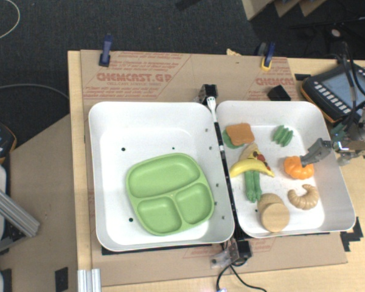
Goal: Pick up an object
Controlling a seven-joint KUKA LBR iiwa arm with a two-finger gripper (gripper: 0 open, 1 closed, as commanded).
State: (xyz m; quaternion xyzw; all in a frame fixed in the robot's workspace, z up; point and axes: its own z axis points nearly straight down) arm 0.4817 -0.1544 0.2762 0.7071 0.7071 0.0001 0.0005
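Orange toy fruit [298, 168] sits toward the right side of the right bin [334, 208], and the gripper [314, 152] is right at its upper right edge, its grey tip seeming to touch the fruit's top. From where I stand I cannot tell how wide it is open, nor whether it has any hold on the fruit. Just nearer lies a tan croissant [303, 196], and left of that a round wooden block [273, 213]. A yellow banana [250, 167] and a green bean pod [252, 185] lie near the bin's left wall, with a toy sandwich [238, 135] farther back and a green leafy piece [283, 135] to its right. The left bin [106, 163] holds a green divided plate [169, 192].
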